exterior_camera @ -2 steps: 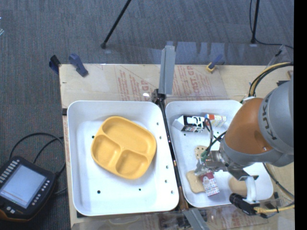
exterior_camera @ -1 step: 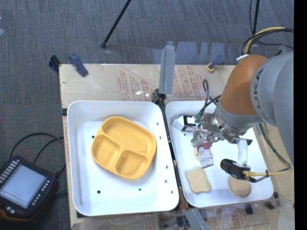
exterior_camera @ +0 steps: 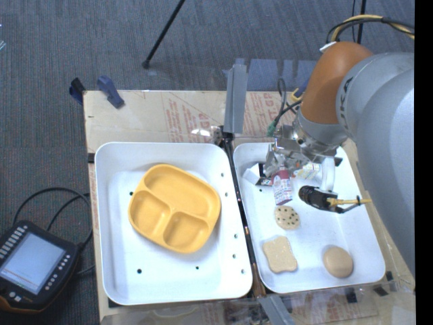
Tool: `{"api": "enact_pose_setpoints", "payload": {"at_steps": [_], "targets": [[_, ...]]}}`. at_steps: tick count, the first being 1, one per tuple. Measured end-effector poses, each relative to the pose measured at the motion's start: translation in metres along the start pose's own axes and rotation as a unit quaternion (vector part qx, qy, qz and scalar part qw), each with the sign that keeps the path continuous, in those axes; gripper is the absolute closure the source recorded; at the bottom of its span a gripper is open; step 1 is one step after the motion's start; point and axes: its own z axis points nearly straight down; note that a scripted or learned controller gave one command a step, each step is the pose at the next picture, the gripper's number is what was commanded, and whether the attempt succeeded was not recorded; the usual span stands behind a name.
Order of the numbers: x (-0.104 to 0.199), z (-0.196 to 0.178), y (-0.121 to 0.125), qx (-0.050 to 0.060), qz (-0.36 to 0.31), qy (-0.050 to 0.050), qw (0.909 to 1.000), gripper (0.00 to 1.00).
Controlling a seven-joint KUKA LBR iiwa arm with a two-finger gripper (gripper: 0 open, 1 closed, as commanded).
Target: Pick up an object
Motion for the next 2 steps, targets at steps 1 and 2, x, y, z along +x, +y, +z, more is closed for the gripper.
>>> {"api": "enact_pose_setpoints", "payload": {"at_steps": [1,2], "targets": [[-0.004,-0.001,0.013,-0.001,-0.039,0.0,0.9993,1.0],[-0.052,-0.042,-0.048,-0.001,-0.108,0.001,0.9942,1.0]]}}
